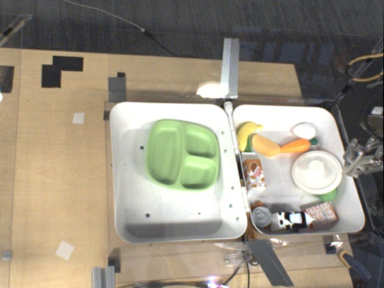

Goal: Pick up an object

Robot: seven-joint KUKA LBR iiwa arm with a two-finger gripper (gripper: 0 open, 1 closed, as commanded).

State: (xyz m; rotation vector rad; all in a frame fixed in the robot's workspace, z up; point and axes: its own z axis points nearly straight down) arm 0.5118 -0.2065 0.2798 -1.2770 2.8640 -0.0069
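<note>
From the fixed camera above the surface [54, 179], two white bins sit side by side: the left bin [129, 221] carries a green divided tray [182, 153], while the right bin [336, 125] is crowded with small goods. No single target is named by the task; the likeliest candidates lie together near the right bin's far side, where an orange carrot-shaped toy [295, 146] rests against a yellow banana-shaped piece [248, 134]. Both look light, rigid and smooth, probably plastic, so a pinch across the narrow middle of the carrot seems safest against slipping. The white bowl [316, 171] nearby looks light but wide, best taken by its rim. A small printed carton [254, 174] and a red packet [321, 213] appear thin and crushable. The claw [363, 159] hangs at the right bin's outer edge, just beside the bowl; whether it is spread or pressed together cannot be told, and nothing is seen in it.
</note>
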